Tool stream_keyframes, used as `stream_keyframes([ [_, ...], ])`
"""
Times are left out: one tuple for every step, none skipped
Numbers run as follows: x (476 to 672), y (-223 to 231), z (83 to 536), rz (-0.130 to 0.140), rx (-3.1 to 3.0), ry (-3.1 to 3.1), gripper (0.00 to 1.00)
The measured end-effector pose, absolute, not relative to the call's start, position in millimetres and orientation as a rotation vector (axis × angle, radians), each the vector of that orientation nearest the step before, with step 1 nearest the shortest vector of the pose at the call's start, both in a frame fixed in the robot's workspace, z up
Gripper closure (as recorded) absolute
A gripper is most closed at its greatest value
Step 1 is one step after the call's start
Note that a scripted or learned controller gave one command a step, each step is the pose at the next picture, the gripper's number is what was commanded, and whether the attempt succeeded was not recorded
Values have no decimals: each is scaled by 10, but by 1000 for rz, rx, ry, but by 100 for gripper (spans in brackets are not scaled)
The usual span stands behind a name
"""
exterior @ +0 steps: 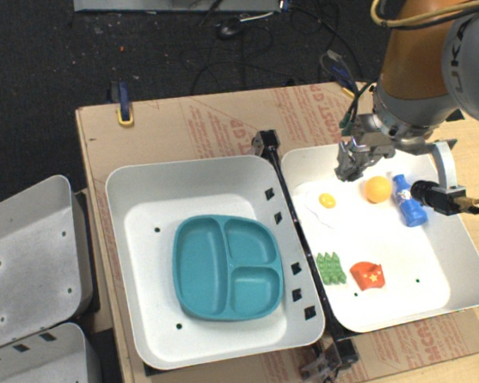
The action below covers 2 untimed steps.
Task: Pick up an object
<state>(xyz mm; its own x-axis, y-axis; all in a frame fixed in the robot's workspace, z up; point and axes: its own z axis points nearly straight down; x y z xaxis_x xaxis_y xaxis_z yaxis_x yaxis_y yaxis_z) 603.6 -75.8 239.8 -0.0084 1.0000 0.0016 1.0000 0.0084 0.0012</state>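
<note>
While the gripper [351,166] hangs over the far part of the right bin [459,289], no object is between its fingers; whether they are released or clenched I cannot tell, because they look only like a dark cluster from this angle. Several small objects lie on the floor of this bin. Just beside the gripper, on its near side, are an orange ball [378,188] and a small yellow piece [327,201], well apart from each other. A blue bottle-like toy [409,202] lies close to the ball, toward the right wall. Nearer to the camera are a green ridged block [330,268] and, just beside it, a red piece [368,275].

Above the gripper the grey arm [463,37] comes in from the right with its orange band [425,42]. A black and white part [443,187] sits over the right side of the bin.

The left bin [152,327] holds a teal divided plate [228,267] with three compartments, lying flat near its middle. Both bins stand on a brown board [179,124].
</note>
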Motion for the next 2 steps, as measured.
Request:
stream_keyframes([
  [6152, -240, 2274, -2, -2212, -2230, 100],
  [6312, 273, 2370, -5, -2215, -2230, 100],
])
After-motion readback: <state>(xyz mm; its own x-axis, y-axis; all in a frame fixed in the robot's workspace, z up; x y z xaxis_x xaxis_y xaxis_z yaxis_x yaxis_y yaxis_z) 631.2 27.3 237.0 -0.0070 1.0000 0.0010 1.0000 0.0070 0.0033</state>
